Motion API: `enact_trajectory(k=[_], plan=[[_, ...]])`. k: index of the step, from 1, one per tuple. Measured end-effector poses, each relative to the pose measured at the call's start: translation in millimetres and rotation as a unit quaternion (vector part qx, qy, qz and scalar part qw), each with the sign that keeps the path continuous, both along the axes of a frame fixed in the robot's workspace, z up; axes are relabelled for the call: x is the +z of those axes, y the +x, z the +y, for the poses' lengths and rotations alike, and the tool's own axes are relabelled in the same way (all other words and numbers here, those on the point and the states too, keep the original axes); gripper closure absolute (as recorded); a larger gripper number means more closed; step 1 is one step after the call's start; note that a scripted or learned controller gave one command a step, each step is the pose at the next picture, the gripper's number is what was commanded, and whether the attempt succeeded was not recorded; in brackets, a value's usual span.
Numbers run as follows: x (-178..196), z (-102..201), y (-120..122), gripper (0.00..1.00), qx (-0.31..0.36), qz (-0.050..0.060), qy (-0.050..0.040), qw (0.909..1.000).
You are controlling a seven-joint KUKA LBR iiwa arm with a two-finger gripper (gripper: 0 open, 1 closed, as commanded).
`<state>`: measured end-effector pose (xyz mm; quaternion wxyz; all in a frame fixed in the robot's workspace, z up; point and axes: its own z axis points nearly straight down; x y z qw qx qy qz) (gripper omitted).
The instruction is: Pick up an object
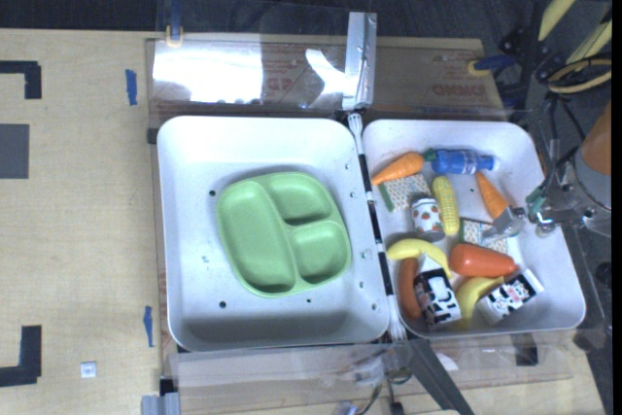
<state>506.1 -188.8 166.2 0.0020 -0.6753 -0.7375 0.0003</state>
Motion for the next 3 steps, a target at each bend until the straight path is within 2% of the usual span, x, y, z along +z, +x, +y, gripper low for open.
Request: enact_trajectory(k=[1,2,3], plan=[[-80.1,-14.7,85.2,0.00,0.105,-0.005,-0.0011,0.9944],[-69.2,-16.6,86.5,1.00,0.104,-0.008,-0.0031,0.9946],[31.4,35.8,89.4,1.00,0.177,-0.003,-0.0017,0.9843]])
